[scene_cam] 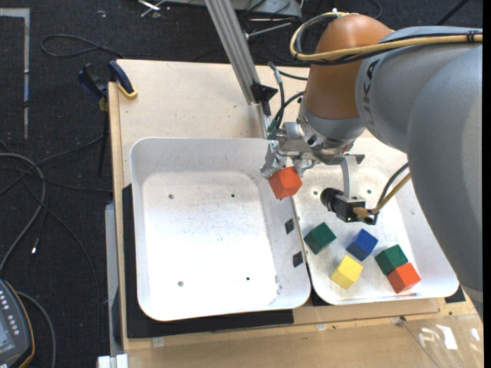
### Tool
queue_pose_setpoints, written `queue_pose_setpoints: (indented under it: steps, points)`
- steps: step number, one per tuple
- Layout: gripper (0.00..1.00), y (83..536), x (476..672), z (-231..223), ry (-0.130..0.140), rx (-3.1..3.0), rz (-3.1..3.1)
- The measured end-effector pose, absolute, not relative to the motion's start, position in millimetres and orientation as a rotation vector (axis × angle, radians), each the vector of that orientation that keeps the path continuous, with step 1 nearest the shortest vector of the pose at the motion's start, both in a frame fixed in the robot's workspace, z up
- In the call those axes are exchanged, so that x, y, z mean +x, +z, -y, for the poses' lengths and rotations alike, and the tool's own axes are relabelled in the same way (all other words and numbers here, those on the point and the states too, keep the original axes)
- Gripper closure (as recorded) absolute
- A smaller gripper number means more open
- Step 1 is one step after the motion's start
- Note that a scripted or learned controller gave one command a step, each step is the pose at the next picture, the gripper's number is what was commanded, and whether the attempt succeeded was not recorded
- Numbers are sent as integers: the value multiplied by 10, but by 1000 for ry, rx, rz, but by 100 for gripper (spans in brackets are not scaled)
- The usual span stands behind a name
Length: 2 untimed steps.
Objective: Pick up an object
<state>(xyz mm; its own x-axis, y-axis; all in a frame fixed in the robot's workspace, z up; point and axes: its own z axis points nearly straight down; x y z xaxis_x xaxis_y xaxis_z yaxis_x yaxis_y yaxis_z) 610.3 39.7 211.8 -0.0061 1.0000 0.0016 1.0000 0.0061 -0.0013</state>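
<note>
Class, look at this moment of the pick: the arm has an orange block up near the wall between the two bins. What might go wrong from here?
1. The orange block hangs tilted at the gripper, seemingly pinched near a corner; it may slip out.
2. It sits above the wall between the left bin and right bin; if dropped, it could land on either side.

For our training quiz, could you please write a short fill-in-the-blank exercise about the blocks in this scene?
1. The gripper holds an ____ block between its fingers.
2. The yellow block lies in the ____ bin.
3. The blue block sits between two ____ blocks.

Missing words: orange; right; green
</note>
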Motion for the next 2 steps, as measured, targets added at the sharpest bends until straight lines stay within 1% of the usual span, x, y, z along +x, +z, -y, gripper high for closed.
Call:
queue_pose_setpoints:
  steps: [1, 2]
  points:
    - [100, 2183, 5883, -190, 3, -2223, 2217]
    - [100, 2297, 5225, -621, 4, -2211, 2225]
